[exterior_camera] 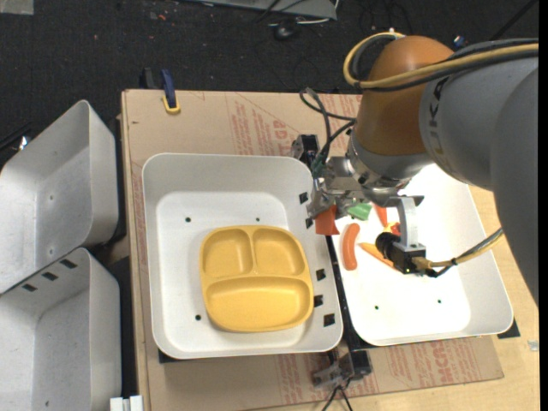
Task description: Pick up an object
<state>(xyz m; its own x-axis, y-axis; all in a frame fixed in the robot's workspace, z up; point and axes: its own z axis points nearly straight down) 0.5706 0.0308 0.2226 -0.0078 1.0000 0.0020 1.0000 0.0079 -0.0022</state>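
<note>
Hand [364, 217] is hovering low over small toys in the right bin [445, 315]; can't tell its grip state. Next it needs to be closing on the orange sausage [349, 247].

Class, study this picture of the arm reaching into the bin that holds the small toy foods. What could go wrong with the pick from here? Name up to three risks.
1. The small items lie bunched together under the gripper, so it may nudge one aside or catch two at once.
2. They sit near the right bin's left wall, so a finger might strike the rim.
3. The arm's cable hangs low over that bin and could snag.
</note>
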